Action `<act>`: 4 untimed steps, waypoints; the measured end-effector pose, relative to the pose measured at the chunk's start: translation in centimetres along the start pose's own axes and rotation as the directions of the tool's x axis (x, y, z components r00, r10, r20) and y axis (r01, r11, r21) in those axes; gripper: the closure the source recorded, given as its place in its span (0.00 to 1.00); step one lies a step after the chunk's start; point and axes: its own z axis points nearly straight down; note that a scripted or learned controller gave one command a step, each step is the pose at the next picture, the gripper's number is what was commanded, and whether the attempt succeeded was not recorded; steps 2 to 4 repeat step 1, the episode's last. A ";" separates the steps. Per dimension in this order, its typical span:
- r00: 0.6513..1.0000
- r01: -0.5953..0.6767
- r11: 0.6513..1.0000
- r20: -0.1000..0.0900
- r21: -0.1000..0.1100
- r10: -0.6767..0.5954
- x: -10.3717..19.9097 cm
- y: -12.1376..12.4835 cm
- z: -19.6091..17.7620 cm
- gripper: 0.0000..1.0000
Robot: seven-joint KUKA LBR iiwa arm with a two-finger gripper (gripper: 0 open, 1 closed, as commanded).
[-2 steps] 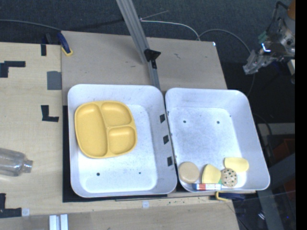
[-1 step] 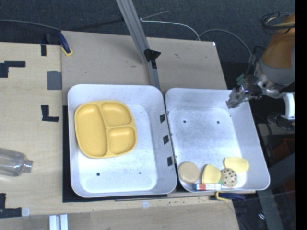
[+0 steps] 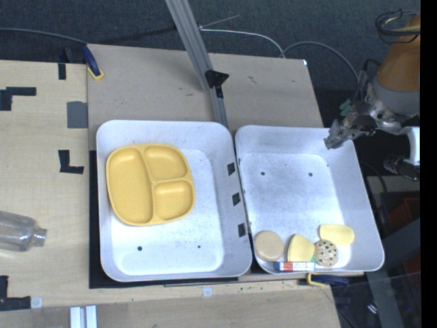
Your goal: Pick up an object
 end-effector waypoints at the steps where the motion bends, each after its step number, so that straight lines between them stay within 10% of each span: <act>1: 1.000 -0.002 1.000 0.000 0.008 0.002 -0.8 0.8 7.2 1.00; 4: 1.000 -0.002 1.000 0.000 0.008 0.002 -0.8 0.8 7.2 1.00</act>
